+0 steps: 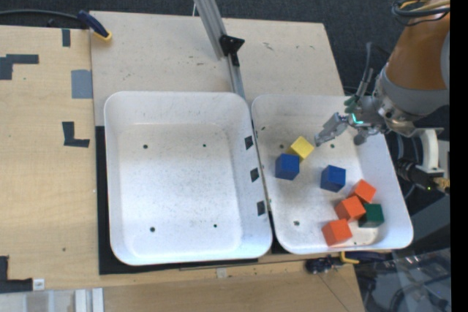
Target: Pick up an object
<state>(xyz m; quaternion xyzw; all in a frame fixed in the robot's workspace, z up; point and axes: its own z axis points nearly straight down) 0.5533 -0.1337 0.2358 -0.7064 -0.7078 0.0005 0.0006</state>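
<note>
The right bin (pixel 380 157) holds several small blocks. A yellow block (pixel 301 148) lies near its middle, with a blue block (pixel 287 166) touching it just below-left. A second blue block (pixel 333 177) sits further right. Three orange blocks (pixel 350 207) and a green block (pixel 374 214) cluster in the front right corner. My gripper (pixel 333 130) hangs over the back right part of this bin, just right of the yellow block and above the second blue block. I see nothing held in it.
The left bin (pixel 117 157) stands beside the right one, their rims meeting in the middle. A slanted metal pole (pixel 208 4) comes down to the bins' back junction. The arm's orange band (pixel 420 47) is at the right edge.
</note>
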